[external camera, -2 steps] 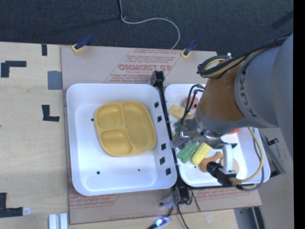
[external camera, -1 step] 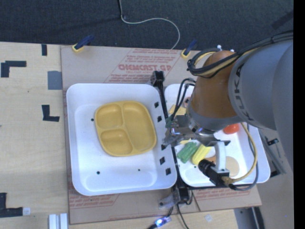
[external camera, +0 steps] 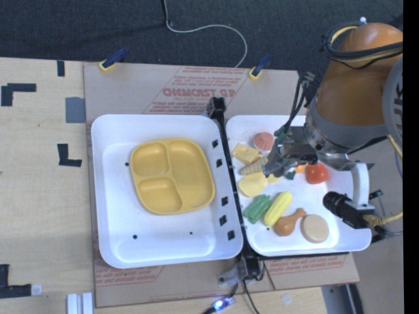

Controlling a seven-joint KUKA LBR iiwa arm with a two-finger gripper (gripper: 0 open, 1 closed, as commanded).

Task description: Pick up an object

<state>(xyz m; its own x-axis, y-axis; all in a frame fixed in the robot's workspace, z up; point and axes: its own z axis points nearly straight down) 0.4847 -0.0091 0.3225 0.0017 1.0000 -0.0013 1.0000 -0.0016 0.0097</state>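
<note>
Two shallow white bins [external camera: 105, 195] fill the table.
One yellow divided plastic plate [external camera: 172, 175] lies left; pincer [external camera: 278, 165] state unclear above right bin's toy foods.

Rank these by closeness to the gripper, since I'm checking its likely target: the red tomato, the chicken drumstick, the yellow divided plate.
From the gripper:
1. Red tomato, just to its right in the right bin.
2. Chicken drumstick, near that bin's front edge.
3. Yellow divided plate, over in the left bin.

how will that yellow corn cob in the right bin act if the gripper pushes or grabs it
The corn cob looks like rounded, glossy plastic, so it probably rolls sideways and may slip between fingers. It seems light. It touches the green vegetable, so a push likely shifts both.
</note>
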